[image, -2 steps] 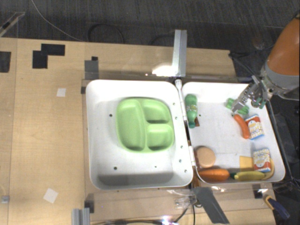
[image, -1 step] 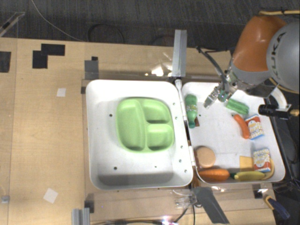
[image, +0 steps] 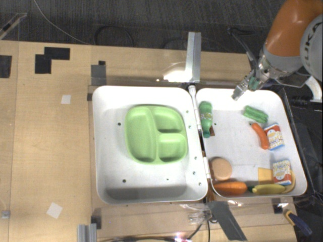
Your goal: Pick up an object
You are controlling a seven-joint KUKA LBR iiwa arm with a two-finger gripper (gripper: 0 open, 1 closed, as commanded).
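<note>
The right bin point(image: 237, 145) holds several toy foods. A green bottle point(image: 205, 116) lies by its left wall, and a green pickle point(image: 255, 114) and an orange sausage point(image: 260, 135) lie near the right side. A small red-and-white carton point(image: 274, 136) sits beside the sausage. Along the front are a round brown bun point(image: 221, 168), an orange carrot point(image: 230, 188), a yellow banana point(image: 270, 189), a yellow cheese block point(image: 264, 174) and a second carton point(image: 282, 171). My gripper point(image: 241, 89) hangs over the bin's far edge, up and left of the pickle, touching nothing.
The left bin point(image: 111, 135) carries a green divided plate point(image: 155, 133). A metal post point(image: 194, 59) stands behind the wall between the bins. The arm's orange band point(image: 287, 29) is at the top right.
</note>
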